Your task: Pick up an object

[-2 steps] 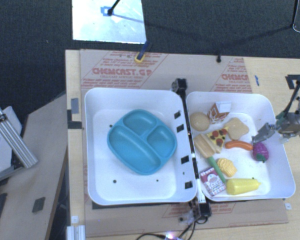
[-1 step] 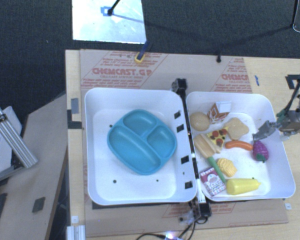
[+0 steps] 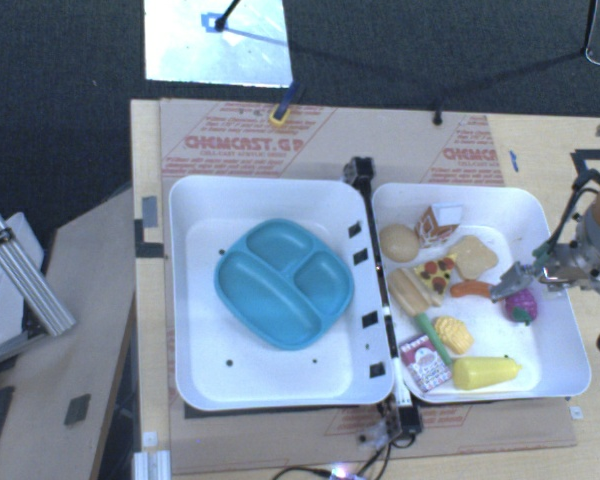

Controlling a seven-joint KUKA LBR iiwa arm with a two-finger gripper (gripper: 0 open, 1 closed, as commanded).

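This looks like a robotics lab, not a home or kitchen. The table (image 3: 310, 133) is a bare wooden board covered with protective sheeting printed with a brand name, and 2 white bins (image 3: 195, 368) sit side by side on it, joined by black clips. An aluminium frame rail (image 3: 20, 273) stands at the left, dark carpet (image 3: 60, 68) covers the floor, and thin cables (image 3: 400, 63) trail across it. The food in the right-hand bin is plastic toy food (image 3: 445, 298).

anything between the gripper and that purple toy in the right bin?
Nothing visible. The gripper sits right at the purple toy near the right bin's right side. The closest neighbour, the orange piece, lies to its left, off the path.
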